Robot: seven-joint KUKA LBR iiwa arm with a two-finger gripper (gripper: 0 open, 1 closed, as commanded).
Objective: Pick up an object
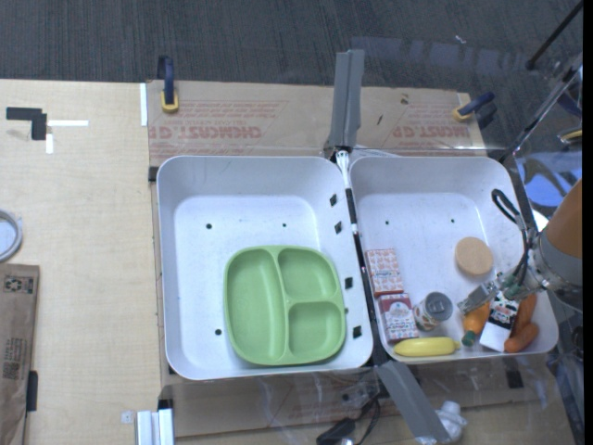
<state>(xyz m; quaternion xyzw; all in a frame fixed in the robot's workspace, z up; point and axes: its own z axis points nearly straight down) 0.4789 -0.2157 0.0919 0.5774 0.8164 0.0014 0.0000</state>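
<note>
my tool (pixel 505 286) hangs low over the right end of the right bin (pixel 422 170), and the parts at its tip are too small and cluttered here for me to say how it stands, so i can't tell whether anything is caught in it. right under and beside it lies a crowd: a white-and-black packet (pixel 500 315), a carrot (pixel 474 321) just to its left, and a second orange piece (pixel 523 330) against the bin's right wall. these nearest things look like the likeliest pick, i judge, since they sit almost straight below the tool; the orange piece's long axis runs up and down the view, tilted. further left lie a can (pixel 434 308), a banana (pixel 425 346) lying crosswise along the near wall, a red-and-white box (pixel 387 290), and a tan disc (pixel 473 256) up from the tool. the left bin (pixel 185 276) carries a green tray (pixel 284 302), well apart from me. my arm (pixel 567 239) is cut off at the right, and where the packet meets the carrot is hard to make out.
</note>
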